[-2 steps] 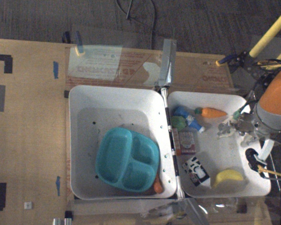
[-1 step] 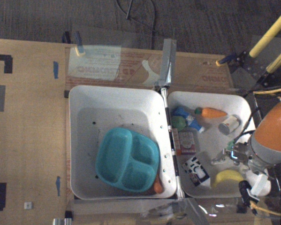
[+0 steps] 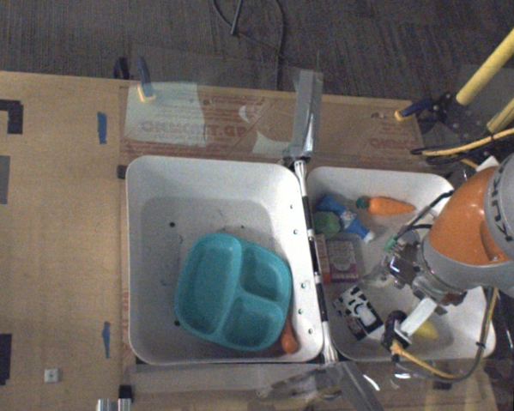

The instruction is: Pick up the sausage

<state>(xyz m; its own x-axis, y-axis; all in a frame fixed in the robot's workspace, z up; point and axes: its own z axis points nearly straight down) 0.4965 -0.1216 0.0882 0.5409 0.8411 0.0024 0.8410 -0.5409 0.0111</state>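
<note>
A small orange-red rounded piece (image 3: pixel 290 340), possibly the sausage, peeks out from under the lower right edge of the teal divided plate (image 3: pixel 234 291) in the left bin (image 3: pixel 154 195). Most of that piece is hidden by the plate. My gripper (image 3: pixel 397 268) hangs low over the middle of the right bin (image 3: pixel 457 318), far to the right of that piece, under the orange-banded wrist. It sits just right of a pinkish packet (image 3: pixel 344 256) and above a black-and-white object (image 3: pixel 359 310). Nothing shows between it and the bin floor.
At the back of the right bin lie an orange carrot (image 3: pixel 386 205), a blue item (image 3: pixel 333 204) and a green ball (image 3: pixel 326 223). A yellow piece (image 3: pixel 428 331) rests near the arm. A metal divider (image 3: pixel 310 255) separates the bins.
</note>
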